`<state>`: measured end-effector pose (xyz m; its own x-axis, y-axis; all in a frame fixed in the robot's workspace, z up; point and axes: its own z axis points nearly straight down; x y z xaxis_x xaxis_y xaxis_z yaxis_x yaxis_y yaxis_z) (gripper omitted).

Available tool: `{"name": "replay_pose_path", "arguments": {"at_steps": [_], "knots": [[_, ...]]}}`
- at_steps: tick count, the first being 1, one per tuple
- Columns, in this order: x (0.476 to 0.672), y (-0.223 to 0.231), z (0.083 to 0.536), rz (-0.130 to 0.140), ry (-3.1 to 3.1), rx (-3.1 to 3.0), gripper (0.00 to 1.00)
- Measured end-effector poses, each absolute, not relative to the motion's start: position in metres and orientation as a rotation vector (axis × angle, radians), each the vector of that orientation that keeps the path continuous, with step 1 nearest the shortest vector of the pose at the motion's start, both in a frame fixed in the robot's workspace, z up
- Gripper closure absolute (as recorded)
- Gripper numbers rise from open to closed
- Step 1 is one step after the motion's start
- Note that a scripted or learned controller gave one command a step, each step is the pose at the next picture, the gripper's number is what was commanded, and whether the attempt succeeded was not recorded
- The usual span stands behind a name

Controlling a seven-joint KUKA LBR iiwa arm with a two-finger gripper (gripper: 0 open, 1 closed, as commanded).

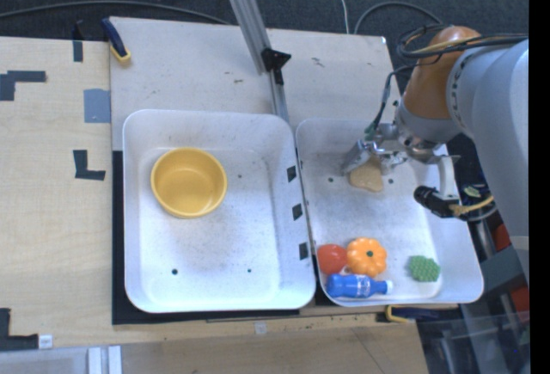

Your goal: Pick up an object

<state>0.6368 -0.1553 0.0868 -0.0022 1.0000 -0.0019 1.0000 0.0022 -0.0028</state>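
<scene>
Two white bins side by side on the bench. Left bin [137,278]: a yellow bowl [188,181] upright in the upper left part, well apart from everything else. Right bin [455,278]: a tan lump [368,179] near the upper middle, directly under the gripper [371,152]. Along the near edge of the same bin, a red piece [332,258] touching an orange pumpkin [367,255], a blue bottle [357,285] lying on its side just below both, and a green piece [423,268] to the right, slightly apart.

Arm [468,88] reaching in from the right, orange band above the wrist, gripper low over the right bin and at the top of the tan lump. Cannot tell from this angle whether the gripper is open, closed, or gripping the lump; contact between them likewise unclear, the metal parts overlapping the lump's upper edge.

A grey pole [245,3] slanting down from the top toward the gap between the bins.
</scene>
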Motion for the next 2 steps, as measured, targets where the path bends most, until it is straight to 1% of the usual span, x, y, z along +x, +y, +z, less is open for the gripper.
{"name": "replay_pose_path", "arguments": {"at_steps": [1,2], "knots": [[0.637,-0.154,0.099,0.003,-2.224,-2.217,1.00],[0.644,-0.146,0.146,-0.004,-2.226,-2.221,1.00]]}}
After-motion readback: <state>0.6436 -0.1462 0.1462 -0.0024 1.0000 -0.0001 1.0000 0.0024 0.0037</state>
